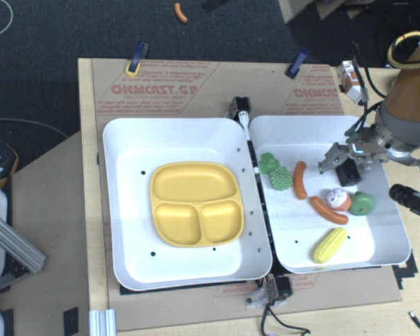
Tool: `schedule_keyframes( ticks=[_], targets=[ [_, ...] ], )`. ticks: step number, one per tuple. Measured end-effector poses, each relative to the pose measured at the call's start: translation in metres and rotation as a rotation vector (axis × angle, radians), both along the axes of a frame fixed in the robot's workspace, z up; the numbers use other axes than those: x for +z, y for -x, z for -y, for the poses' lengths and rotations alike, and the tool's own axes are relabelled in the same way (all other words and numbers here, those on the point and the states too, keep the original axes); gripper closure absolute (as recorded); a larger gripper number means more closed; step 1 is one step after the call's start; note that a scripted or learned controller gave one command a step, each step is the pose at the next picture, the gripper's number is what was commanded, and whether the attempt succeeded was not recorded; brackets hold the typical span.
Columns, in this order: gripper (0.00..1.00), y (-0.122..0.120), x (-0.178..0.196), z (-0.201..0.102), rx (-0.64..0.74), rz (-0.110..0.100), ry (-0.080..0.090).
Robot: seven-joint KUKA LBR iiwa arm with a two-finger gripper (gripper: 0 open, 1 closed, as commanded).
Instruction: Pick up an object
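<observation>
1. On the worktop, the left bin (126, 187) holds a yellow divided plate (196, 203) at its middle.
2. The right bin (378, 238) holds the pickable toys: a green leafy toy (275, 173), a red sausage (299, 179) beside it, a second sausage (329, 211), a white-and-orange ball (338, 199), a green round piece (362, 204), and yellow corn (330, 245) nearer the front.
3. The claw (336, 158) hangs over the right bin's far side, above the ball. I cannot tell whether it is open or closed.

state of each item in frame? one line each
yellow plate, right side up in left bin
broccoli, lying loose in right bin
upper sausage, lying flat, free
lower sausage, lying flat, against round toy
green fruit, loose beside round toy
corn, on its side
gripper, above right bin, grasp unclear
</observation>
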State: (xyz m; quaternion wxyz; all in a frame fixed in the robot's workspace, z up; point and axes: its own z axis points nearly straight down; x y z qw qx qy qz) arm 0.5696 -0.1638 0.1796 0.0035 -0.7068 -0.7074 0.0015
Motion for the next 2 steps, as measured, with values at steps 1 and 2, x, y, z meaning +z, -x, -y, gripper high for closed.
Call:
schedule_keyframes(
  ticks=[1, 2],
  targets=[
    [0.00, 0.005, -0.062, -0.005, -0.001, 0.000, 0.000],
    [0.00, 0.006, -0.097, -0.006, -0.001, 0.001, 0.001]
  ],
)
